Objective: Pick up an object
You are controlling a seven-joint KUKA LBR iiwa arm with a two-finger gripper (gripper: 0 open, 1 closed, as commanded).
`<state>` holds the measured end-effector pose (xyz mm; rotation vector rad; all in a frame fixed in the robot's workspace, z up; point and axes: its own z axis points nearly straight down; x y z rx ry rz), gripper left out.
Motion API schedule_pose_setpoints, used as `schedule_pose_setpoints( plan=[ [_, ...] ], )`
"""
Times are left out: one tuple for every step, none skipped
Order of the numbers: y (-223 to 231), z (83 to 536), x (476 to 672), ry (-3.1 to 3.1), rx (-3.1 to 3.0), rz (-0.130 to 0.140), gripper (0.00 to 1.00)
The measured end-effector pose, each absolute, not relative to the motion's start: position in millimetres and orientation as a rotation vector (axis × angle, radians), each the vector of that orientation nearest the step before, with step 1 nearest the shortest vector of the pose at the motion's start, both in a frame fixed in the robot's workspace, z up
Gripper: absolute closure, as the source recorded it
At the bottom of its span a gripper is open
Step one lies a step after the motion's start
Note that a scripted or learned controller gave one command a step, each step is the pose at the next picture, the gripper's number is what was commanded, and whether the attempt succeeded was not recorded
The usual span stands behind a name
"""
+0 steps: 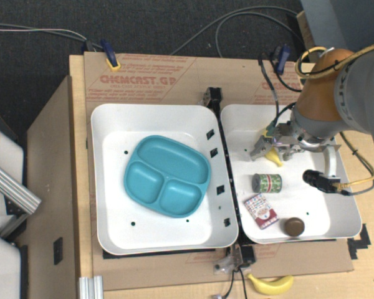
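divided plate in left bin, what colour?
Teal blue, plain; the divided plate shows clearly in the camera view.

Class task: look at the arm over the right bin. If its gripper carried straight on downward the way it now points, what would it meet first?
Most likely the small yellow object lying directly beneath the gripper in the right bin. Depth is hard to judge from this slanted view, so it may already be touching.

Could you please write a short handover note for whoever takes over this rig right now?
Gripper: low in the right bin, over a small yellow item at its far side; whether it grips it cannot be told.
Right bin also holds a green can, a red packet and a brown round thing, all lying free.
Left bin holds a blue tray.
A banana lies outside, on the bench near the front edge.
Done: approach. Left: a confirmed grasp and lift.
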<state>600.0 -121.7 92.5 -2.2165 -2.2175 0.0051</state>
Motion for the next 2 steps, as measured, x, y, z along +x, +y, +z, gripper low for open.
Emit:
schedule_pose_setpoints(
  plan=[
    [-121, 85, 600.0, -2.219, -2.219, 0.002, 0.00],
    [-121, 96, 601.1, -2.220, -2.220, -0.002, 1.00]
  ],
)
